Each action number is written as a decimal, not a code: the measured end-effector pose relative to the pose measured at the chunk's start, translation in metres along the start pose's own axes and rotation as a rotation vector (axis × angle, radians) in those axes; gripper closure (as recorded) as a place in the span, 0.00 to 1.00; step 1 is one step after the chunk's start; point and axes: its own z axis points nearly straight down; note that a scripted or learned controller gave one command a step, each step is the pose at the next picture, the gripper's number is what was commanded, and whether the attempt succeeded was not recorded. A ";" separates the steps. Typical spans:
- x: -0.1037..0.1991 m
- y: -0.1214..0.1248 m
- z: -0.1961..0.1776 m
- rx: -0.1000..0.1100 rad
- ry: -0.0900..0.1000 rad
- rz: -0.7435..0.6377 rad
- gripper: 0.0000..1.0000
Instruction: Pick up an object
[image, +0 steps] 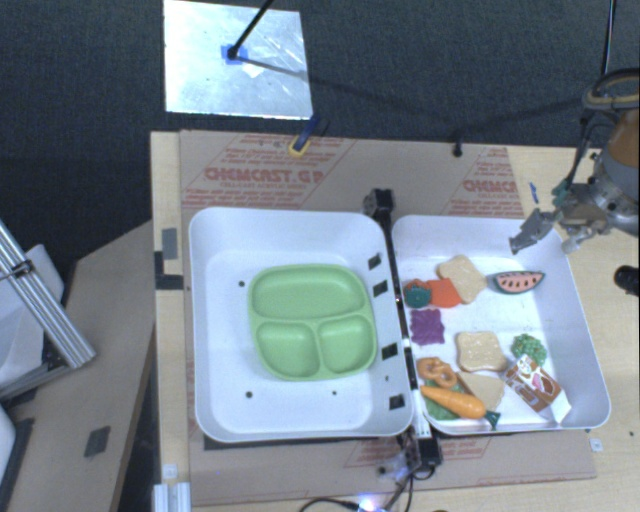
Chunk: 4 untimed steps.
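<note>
Orange and lying flat, a carrot (455, 402) sits in the near left corner of the right bin (590, 372), along its near wall. Just behind it in that corner is a pretzel (435, 371). Beside the carrot, toward the bin's middle, lies a pale wedge (483, 388). A printed packet (530, 387) lies toward the bin's near right corner.

A step farther in, a toast slice (480, 350) sits at the bin's middle, with a broccoli (529, 348) just to its right. Purple grapes (427, 325) lie by the bin's left wall. Behind them, still by that wall, a teal piece (415, 296) touches an orange piece (442, 293). A bread roll (461, 273) lies against the far side of the orange piece. A watermelon slice (518, 281) lies apart, right of the roll, in the bin's far half.

The gripper (550, 237) hangs over the bin's far right corner, beyond the watermelon slice. Its two fingers are spread wide and nothing is between them. It touches none of the toys.

Left of the right bin, sharing its left wall, is the left bin (215, 300) with a green plate (310, 320) lying flat in its middle. Beyond both bins a cardboard sheet (400, 165) covers the bench, and farther still lies a foil sheet (240, 60).
</note>
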 end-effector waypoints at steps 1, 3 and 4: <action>0.001 0.002 -0.007 -0.011 -0.003 -0.003 0.00; 0.001 0.007 0.096 -0.008 -0.001 -0.004 0.00; 0.000 0.013 0.119 -0.027 -0.007 -0.004 0.00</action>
